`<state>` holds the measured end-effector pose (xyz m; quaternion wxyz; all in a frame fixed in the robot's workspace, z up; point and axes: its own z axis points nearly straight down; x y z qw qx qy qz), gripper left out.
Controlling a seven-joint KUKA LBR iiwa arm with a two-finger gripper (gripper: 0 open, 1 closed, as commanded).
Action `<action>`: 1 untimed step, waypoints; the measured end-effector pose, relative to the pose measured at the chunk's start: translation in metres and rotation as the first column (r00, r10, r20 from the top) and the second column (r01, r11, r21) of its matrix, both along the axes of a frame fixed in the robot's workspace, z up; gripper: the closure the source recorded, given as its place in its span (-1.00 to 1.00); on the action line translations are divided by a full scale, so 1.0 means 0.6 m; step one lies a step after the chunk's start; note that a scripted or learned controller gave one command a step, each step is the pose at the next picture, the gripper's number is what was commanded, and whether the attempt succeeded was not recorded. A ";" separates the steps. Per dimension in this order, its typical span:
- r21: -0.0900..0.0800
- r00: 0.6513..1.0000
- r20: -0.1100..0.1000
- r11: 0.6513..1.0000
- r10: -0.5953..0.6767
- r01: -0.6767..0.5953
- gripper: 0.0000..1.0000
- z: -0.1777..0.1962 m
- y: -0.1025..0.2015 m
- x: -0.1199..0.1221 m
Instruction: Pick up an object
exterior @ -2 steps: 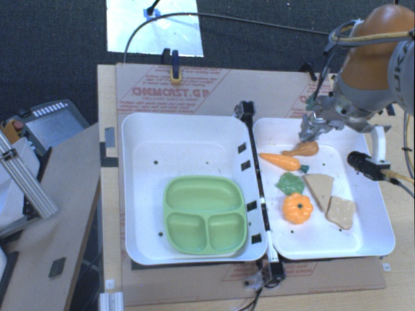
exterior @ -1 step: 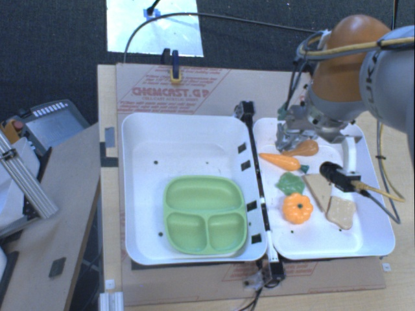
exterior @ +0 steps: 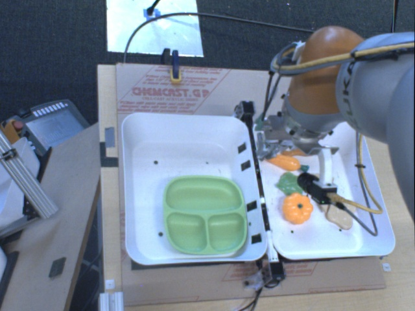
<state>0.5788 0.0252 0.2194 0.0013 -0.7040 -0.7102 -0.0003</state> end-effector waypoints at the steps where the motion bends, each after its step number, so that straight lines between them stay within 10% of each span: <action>1: 0.000 1.000 -0.001 1.000 0.001 -0.001 1.00 -0.012 0.089 -0.039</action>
